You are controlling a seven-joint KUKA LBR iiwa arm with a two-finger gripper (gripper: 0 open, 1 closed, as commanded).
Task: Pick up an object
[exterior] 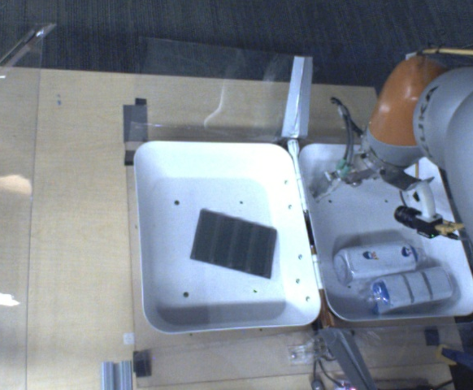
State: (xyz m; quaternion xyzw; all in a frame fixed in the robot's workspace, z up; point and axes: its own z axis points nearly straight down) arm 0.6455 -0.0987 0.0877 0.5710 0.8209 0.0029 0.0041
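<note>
While your arm (456, 128) reaches in from the right, its gripper (340, 171) sits low over the far part of the right bin (331, 254), close to that bin's left wall. From this slanted overhead angle you cannot tell how wide the gripper is set, and nothing can be made out in its grasp. The orange band (401, 108) above the wrist shows plainly, with the grey body of the arm bulking large to its right and dark cables trailing beside it.

You have two things lying in the near part of the right bin, well apart from the gripper. One is a clear plastic bottle (377, 260) on its side; nearer still, just beside it, lies a second bottle with a blue cap (407, 289), its cap end pointing left. Any labels on them are too blurred for you to read.

Look to the left bin (159, 169) and you find a dark ribbed rectangular pad (233, 242) lying flat near the middle of its floor, turned a little askew to the walls. It carries no writing that can be read. Both bins rest side by side on the pale wooden bench (74, 218).
</note>
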